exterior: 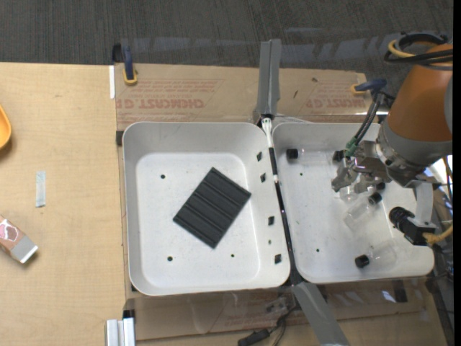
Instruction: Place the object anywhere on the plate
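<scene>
A black ribbed rectangular plate [212,207] lies at a slant in the middle of the left bin [144,265]. My gripper [356,190] hangs over the right bin [317,265], near its upper right part, far from the plate. A small black object [292,153] rests near the right bin's back left corner. A second small black object [362,262] sits near that bin's front edge, below the gripper. I see nothing clearly held at the gripper.
A metal divider [270,85] runs between the two bins at the back. Cables and a black fitting [405,225] hang off the arm over the right bin's right side. Loose items [18,240] lie on the wooden bench at far left.
</scene>
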You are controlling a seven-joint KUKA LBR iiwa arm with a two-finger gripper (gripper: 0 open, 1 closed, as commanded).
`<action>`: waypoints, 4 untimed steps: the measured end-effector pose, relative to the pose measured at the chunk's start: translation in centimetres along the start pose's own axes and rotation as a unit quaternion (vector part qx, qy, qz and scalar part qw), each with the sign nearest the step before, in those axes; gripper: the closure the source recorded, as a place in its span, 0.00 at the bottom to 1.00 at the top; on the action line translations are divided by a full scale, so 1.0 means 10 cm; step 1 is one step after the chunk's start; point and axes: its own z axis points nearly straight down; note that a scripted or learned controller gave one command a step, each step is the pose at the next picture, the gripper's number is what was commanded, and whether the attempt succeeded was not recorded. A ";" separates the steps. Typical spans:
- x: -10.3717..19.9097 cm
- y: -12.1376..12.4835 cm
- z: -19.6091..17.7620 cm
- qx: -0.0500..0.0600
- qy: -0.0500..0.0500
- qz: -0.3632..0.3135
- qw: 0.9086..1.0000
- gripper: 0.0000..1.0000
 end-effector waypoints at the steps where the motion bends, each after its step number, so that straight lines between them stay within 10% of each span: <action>1: 0.63 0.50 -0.12 0.001 -0.001 0.036 0.999 1.00; 2: 1.16 0.82 0.11 0.000 -0.001 -0.036 0.999 1.00; 3: 1.07 0.43 0.33 0.000 0.000 -0.270 0.963 1.00; 4: 1.52 1.00 0.32 -0.002 0.000 -0.432 0.902 1.00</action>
